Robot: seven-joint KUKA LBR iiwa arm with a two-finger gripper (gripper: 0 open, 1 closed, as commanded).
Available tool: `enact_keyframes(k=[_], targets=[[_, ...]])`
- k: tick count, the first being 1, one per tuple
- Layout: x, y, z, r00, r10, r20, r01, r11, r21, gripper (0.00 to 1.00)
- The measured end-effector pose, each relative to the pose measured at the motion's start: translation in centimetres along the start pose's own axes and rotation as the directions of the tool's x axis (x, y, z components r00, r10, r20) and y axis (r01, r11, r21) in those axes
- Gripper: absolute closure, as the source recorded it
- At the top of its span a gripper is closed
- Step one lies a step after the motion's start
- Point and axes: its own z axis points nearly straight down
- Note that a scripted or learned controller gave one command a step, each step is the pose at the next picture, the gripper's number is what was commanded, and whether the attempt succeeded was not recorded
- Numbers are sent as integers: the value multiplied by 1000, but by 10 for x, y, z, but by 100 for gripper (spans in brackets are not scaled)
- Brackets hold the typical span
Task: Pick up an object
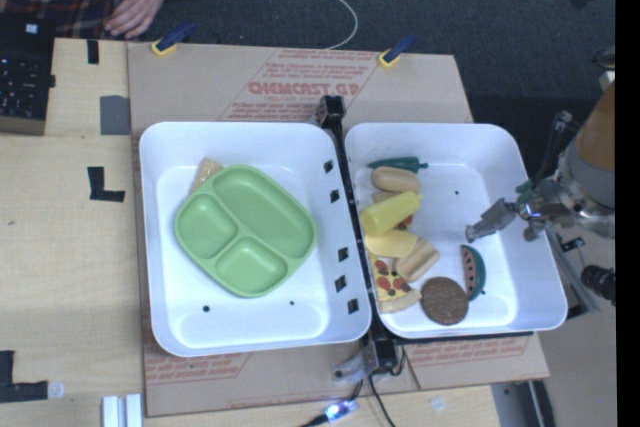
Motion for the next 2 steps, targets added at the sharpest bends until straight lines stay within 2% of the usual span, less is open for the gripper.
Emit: enact_keyframes(k=[1,2], targets=[[65,-11,134,1000,0,0,0,1000,-3,0],[135,-11,27,1000,-9,-2,9,1000,-9,0]])
